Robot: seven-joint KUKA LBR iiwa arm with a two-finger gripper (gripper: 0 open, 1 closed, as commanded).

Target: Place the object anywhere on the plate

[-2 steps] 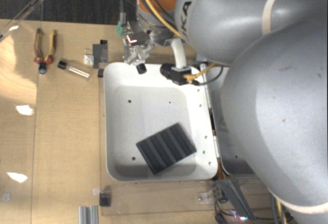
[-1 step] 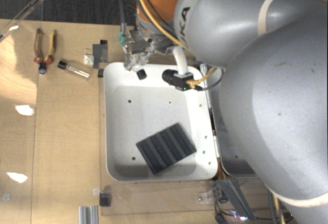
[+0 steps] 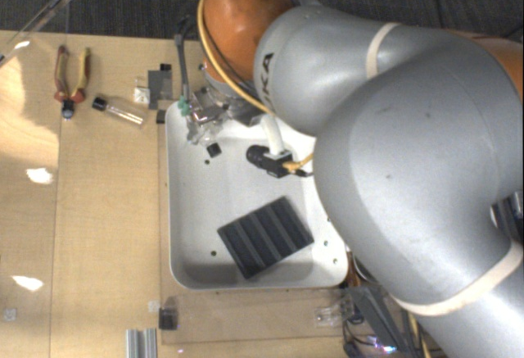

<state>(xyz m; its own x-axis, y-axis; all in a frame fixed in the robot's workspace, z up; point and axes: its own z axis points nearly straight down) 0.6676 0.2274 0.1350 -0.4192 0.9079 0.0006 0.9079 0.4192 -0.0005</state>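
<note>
While my gripper [image 3: 199, 129] hangs at the 11 o'clock corner of the white bin [image 3: 192, 266], its opening unclear to me, the black ribbed plate [image 3: 264, 237] lies toward 6 o'clock.

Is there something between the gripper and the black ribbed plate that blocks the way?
Nothing visible does. The gripper is at the bin's upper left corner; the black ribbed plate lies lower, with bare white floor between them.
</note>
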